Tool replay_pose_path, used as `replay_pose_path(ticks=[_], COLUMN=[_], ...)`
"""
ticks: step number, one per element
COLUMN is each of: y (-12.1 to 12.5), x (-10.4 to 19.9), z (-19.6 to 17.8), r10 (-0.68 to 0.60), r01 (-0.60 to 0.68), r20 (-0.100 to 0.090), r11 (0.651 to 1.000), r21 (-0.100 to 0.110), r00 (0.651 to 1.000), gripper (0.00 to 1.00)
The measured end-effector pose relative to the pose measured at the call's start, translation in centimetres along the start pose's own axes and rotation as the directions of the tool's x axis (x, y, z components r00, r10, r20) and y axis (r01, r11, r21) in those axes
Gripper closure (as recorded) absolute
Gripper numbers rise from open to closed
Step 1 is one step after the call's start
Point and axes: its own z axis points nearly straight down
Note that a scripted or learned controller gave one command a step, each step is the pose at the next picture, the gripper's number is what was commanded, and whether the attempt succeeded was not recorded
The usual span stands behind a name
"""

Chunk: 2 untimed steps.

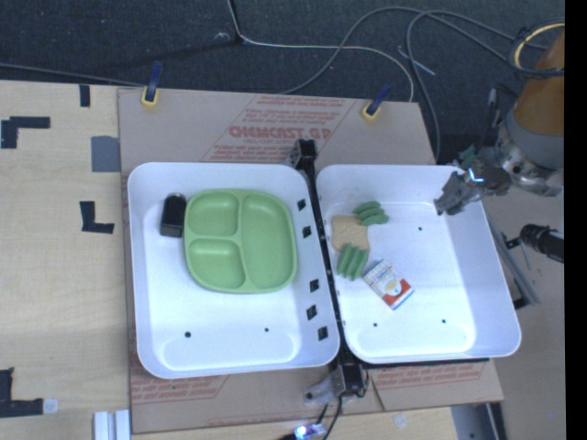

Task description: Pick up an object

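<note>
The right bin (477,291) holds a tan piece (348,233) with a green piece (371,214) above it and another green piece (352,260) below it. A small white and red packet (388,283) lies to their lower right. My gripper (455,198) hangs over the right bin's upper right corner, well to the right of these objects, with nothing visible between its fingers. In the left bin (156,273) lie a green divided plate (241,240) and a small black block (172,215) beside the plate's left rim.
Both bins rest on a cardboard sheet (275,122) held by yellow and blue clamps (151,90). Cables (367,35) run across the dark floor behind. A black divider (316,246) separates the bins. The arm's orange band (550,90) sits at the far right.
</note>
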Motion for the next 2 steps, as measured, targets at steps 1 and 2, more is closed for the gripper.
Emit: replay_pose_path(ticks=[1, 2], y=[-0.4, -0.6], x=[4.5, 9.6], z=[1.0, 0.8], r10=[-0.003, -0.005], r01=[0.003, 0.005], r20=[-0.001, -0.001], r11=[1.0, 1.0], r21=[0.003, 0.002], r00=[1.0, 1.0], gripper=[1.0, 1.0])
